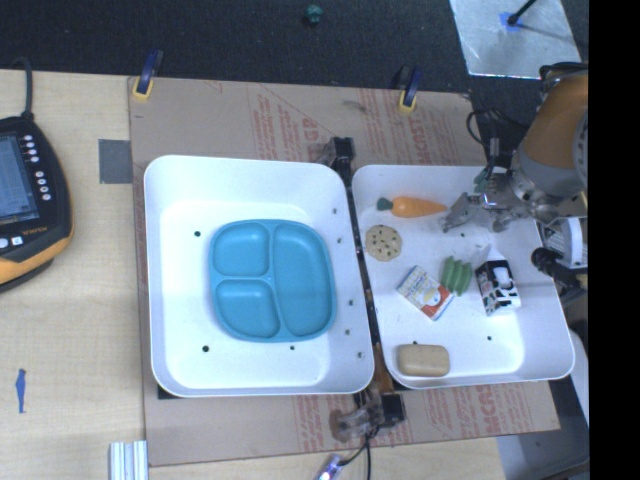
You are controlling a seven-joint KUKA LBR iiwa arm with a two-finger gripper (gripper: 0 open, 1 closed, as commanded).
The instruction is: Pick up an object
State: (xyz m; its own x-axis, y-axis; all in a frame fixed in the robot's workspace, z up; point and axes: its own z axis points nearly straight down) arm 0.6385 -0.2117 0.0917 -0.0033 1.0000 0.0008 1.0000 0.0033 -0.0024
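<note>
Standing at the desk [80, 368], I see first the brown cardboard sheet [250, 118] that covers most of it, held at the far edge by two clamps. On this sheet sit two shallow white bins, side by side and touching. The left bin [175, 358] holds a blue plate [272, 279] with three compartments, lying flat near the middle. The right bin [540, 353] holds several small things, all apart from each other.

The grey arm [560, 128] with its orange band reaches in from the right, over the far right corner of the right bin. Its hand [480, 211] hangs low over the bin floor, with the metal fingers spread apart; nothing sits between them.

At the left edge of the desk lies a control pendant [25, 203] with an orange rim and a dark screen.

In the right bin, a tan bar [423, 359] like soap lies near the front wall. An orange carrot [415, 206] lies just left of the hand, near the far wall. A round cookie [383, 241] is close to the left wall. A small printed packet [425, 292] lies in the middle, touching a green vegetable [457, 275] on its right. A small black and white object [497, 286] lies right of that, below the hand.
</note>
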